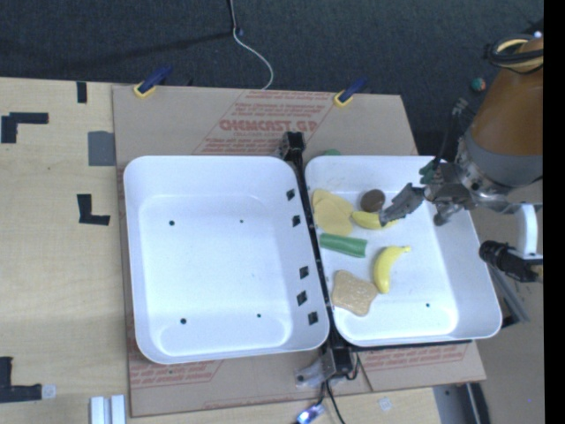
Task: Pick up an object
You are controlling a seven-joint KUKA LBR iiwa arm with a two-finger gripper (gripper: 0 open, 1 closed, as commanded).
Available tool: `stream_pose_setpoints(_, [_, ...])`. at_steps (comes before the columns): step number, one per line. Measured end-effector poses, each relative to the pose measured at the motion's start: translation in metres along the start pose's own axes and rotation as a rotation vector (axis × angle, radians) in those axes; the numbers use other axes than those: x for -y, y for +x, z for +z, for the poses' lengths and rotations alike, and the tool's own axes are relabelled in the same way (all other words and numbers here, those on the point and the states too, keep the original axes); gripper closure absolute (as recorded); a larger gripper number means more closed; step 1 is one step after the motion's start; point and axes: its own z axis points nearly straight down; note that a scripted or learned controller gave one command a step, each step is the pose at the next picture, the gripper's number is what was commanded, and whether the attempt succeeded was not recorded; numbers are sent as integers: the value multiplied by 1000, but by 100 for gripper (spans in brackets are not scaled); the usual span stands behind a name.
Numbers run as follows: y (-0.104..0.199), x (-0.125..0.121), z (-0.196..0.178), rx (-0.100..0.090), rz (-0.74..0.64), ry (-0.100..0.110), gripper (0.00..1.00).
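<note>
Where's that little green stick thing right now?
The green stick lies in the right bin, close to its left wall, just below the flat yellow piece and above the tan cracker.

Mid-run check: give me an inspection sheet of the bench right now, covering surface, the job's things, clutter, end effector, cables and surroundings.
Surface: cardboard sheet on a wooden bench, bearing the left bin and right bin side by side.
Job's things: all in the right bin: banana, green stick, tan biscuit-like piece, pale yellow flat piece, small yellow piece, dark round piece.
Clutter: nothing seen.
End effector: end effector low over the right bin, by the small yellow piece; grip state unclear.
Cables: thin white cable above the bins; dark cables at the front edge.
Surroundings: dark cloth behind; two clamps on the cardboard's far edge.
</note>
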Motion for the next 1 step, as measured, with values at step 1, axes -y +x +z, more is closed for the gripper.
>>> stream_pose_setpoints(1, [19,10,163,-1,-2,6,0])
